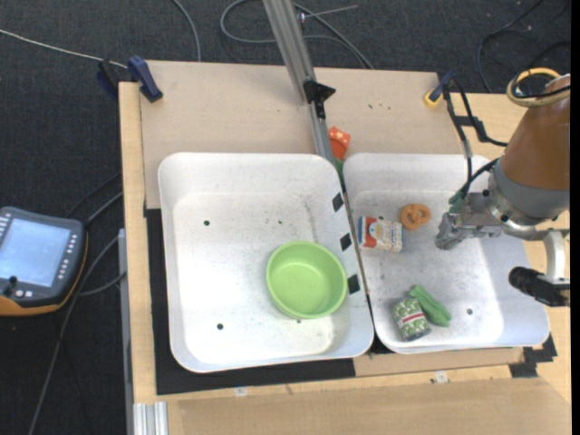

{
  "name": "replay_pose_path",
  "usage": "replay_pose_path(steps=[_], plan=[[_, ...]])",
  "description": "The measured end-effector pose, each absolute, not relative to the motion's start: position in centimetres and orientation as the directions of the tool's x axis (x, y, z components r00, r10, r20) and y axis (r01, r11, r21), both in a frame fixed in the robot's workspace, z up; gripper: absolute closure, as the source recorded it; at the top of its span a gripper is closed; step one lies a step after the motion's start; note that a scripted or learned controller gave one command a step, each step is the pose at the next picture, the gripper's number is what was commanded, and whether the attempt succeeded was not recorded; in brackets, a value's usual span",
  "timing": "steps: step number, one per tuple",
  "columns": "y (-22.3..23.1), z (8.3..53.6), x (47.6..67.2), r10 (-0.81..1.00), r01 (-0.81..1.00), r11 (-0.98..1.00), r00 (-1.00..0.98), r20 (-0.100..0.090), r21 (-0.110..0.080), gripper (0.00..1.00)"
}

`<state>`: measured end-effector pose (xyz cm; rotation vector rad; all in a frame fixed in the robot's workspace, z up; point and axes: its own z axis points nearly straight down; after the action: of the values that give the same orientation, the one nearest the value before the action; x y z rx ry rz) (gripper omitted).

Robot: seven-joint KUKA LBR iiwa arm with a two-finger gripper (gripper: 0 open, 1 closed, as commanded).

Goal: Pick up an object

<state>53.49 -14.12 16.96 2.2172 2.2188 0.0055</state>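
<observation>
Nearby, the gripper, grip state unclear, hangs beside an orange toy and carton.

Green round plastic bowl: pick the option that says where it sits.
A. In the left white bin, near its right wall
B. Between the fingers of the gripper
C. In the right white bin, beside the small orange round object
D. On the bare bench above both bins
A. The green round plastic bowl rests on the floor of the left white bin, close to the wall it shares with the right white bin.
</observation>
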Motion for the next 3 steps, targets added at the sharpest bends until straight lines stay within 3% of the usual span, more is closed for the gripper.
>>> replay_pose_path(steps=[2, 3], plan=[[-14.1, 27.3, 53.8, 1.000, 1.000, 0.000, 0.000, -0.001, 0.004, 1.00], [-9.1, 25.7, 53.7, 1.000, 1.000, 0.004, -0.004, 0.001, -0.001, 1.00]])
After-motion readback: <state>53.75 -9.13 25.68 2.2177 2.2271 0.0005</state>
